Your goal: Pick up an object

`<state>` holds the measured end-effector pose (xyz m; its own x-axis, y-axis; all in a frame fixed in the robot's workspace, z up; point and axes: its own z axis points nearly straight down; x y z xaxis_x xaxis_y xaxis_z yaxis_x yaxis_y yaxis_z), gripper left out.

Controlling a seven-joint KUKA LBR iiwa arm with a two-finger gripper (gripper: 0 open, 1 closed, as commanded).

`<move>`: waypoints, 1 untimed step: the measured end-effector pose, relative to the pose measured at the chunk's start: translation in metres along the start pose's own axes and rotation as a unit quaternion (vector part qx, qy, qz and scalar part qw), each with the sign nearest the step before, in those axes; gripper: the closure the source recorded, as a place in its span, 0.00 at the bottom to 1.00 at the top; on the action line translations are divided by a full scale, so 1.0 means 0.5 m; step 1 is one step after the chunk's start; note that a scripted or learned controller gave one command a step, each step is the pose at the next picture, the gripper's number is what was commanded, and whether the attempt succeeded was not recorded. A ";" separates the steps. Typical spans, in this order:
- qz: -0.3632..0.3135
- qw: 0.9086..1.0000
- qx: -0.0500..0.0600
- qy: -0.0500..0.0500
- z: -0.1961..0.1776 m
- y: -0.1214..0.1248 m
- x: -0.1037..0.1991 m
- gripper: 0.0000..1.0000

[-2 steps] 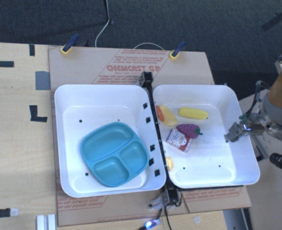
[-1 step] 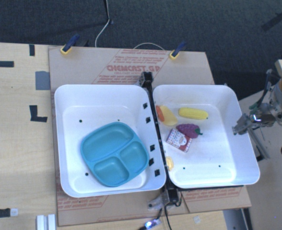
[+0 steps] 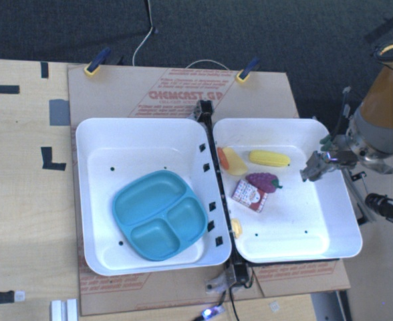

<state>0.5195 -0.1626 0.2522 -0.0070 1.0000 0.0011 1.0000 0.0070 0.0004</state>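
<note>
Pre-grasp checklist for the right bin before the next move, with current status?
1. Gripper over the right bin: ok, near its right wall.
2. Gripper holding nothing: cannot tell.
3. Targets in reach: ok; corn cob, grapes and small carton lie left of it.
4. Targets separated: not ok; grapes touch the carton.
5. Blue tray out of the way: ok, it is in the left bin.
</note>
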 end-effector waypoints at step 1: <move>0.000 1.000 0.000 0.000 -0.010 0.010 0.104 1.00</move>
<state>0.5242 -0.1105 0.2570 -0.0066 1.0000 0.0015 1.0000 0.0066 -0.0005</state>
